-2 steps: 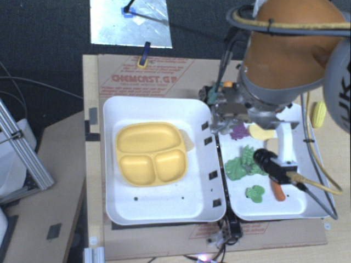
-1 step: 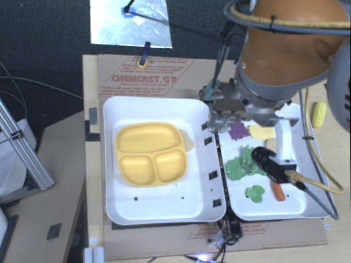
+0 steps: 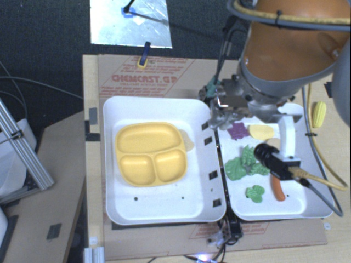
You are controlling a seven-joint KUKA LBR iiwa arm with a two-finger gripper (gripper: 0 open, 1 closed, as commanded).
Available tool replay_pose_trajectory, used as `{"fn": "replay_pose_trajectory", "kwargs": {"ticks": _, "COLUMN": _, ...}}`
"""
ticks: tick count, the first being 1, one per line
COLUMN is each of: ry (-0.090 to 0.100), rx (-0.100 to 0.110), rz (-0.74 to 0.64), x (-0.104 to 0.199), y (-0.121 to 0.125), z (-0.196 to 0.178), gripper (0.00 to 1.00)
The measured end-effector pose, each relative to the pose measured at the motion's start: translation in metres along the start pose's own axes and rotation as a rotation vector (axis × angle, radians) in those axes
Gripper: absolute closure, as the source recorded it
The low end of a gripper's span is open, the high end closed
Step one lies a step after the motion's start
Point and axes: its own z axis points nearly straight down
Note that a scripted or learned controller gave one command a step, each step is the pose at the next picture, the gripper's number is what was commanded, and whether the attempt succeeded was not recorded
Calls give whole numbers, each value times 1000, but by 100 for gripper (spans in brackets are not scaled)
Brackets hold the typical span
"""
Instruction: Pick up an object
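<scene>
The right bin (image 3: 307, 204) holds a purple toy (image 3: 237, 130), a pale yellow piece (image 3: 261, 131), a green leafy toy (image 3: 242, 166), a small green broccoli-like piece (image 3: 255, 192) and an orange carrot-like stick (image 3: 278, 190). My gripper (image 3: 225, 109) hangs over the far left part of the right bin, close to the divider and just above the purple toy. The big orange-banded wrist hides most of it from above. Nothing shows between its fingers.
The left bin (image 3: 131, 201) carries a yellow three-compartment tray (image 3: 149, 152) with a pale item (image 3: 188, 142) at its right edge. A yellow corn-like object (image 3: 318, 114) lies at the far right. A metal sheet (image 3: 130, 15) and a blue-yellow tool (image 3: 144, 56) lie behind the bins.
</scene>
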Motion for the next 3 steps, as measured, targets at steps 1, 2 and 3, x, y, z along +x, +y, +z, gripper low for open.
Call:
{"fn": "replay_pose_trajectory", "kwargs": {"ticks": 1, "ry": 0, "rx": 5, "rz": 4, "x": 35, "y": -1, "z": 18, "gripper": 100}}
{"fn": "replay_pose_trajectory", "kwargs": {"ticks": 2, "ry": 0, "rx": 0, "rz": 2, "x": 34, "y": 0, "z": 6, "gripper": 100}}
{"fn": "replay_pose_trajectory", "kwargs": {"ticks": 3, "ry": 1, "rx": -2, "rz": -4, "x": 34, "y": 1, "z": -6, "gripper": 100}}
